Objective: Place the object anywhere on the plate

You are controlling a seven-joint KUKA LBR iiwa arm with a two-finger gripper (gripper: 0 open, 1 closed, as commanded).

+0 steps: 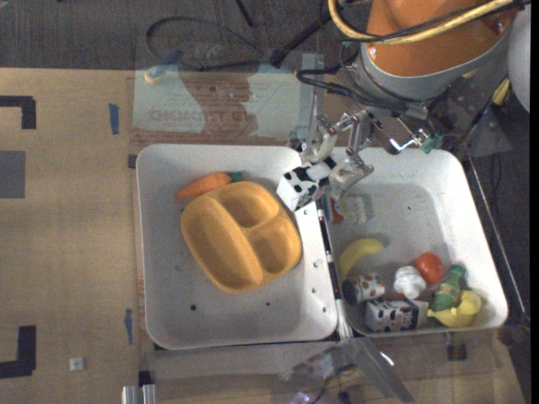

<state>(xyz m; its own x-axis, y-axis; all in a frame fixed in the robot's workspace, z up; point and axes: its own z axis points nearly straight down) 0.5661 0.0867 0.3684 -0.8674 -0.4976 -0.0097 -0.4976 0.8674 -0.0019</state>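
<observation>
while my gripper [330, 173] is clamped on the black-and-white cow toy [303, 183] above the bins' divide, i'm mid-carry; next, move left over the yellow plate [240, 236] and release.

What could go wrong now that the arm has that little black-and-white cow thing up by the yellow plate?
1. The cow-patterned toy sits at the tip of the gripper, above the ridge between the two bins; a weak grip might drop it there, short of the yellow plate.
2. The toy carrot lies against the plate's far edge; an overshoot could knock it.
3. The plate is tilted in the left bin, so a released toy might slide off.
</observation>
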